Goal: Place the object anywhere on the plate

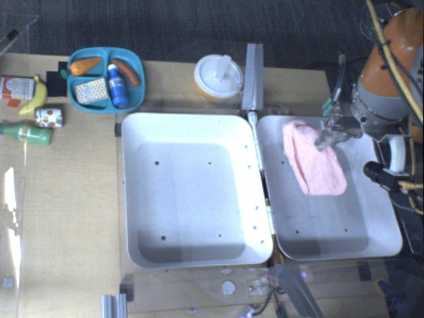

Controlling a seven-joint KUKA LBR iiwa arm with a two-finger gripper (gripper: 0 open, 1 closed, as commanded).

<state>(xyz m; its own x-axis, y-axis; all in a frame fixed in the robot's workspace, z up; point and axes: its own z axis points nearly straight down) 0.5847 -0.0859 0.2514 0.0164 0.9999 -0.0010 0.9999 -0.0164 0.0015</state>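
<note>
A pink cloth point(313, 159) lies crumpled in the right bin point(344, 234), stretching from its upper left toward the middle. My gripper point(326, 139) hangs low over the cloth's upper right edge, right at the fabric; I cannot make out whether it touches. The blue divided plate point(136, 68) sits on the bench beyond the left bin, at the far left. It holds a toy carrot, a sausage, a blue bottle and a patterned piece.
The left bin point(189, 191) lies between the cloth and the plate. A white lidded bowl point(218, 77) stands behind the bins, next to a metal post point(252, 78). A banana, a can, a green bottle and a box lie at the left bench edge.
</note>
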